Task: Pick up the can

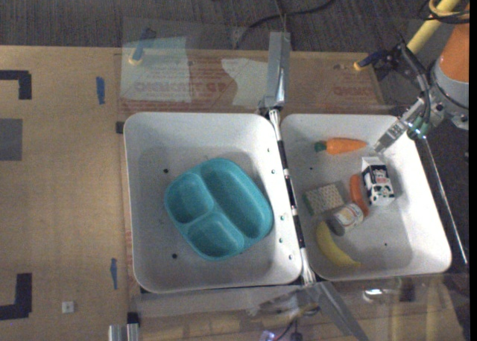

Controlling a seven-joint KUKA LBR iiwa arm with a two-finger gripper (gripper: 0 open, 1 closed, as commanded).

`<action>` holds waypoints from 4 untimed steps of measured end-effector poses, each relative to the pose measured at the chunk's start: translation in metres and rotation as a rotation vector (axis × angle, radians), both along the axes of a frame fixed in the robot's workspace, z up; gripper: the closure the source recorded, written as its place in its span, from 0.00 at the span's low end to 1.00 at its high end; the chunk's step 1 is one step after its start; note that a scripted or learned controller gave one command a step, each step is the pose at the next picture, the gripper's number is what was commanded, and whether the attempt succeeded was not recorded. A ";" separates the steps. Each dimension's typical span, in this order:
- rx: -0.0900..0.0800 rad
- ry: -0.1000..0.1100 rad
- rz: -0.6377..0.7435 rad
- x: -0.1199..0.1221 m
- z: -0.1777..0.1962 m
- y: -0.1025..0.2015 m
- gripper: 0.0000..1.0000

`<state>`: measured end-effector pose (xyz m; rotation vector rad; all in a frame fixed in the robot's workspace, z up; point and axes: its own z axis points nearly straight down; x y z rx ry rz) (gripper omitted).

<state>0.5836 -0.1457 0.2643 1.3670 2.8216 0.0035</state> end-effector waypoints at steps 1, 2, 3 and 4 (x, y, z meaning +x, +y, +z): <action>0.001 0.000 -0.367 0.043 0.088 0.037 1.00; 0.002 0.002 -0.575 0.083 0.169 0.030 1.00; 0.003 0.001 -0.894 0.084 0.172 -0.011 1.00; 0.003 0.001 -1.064 0.078 0.172 -0.066 1.00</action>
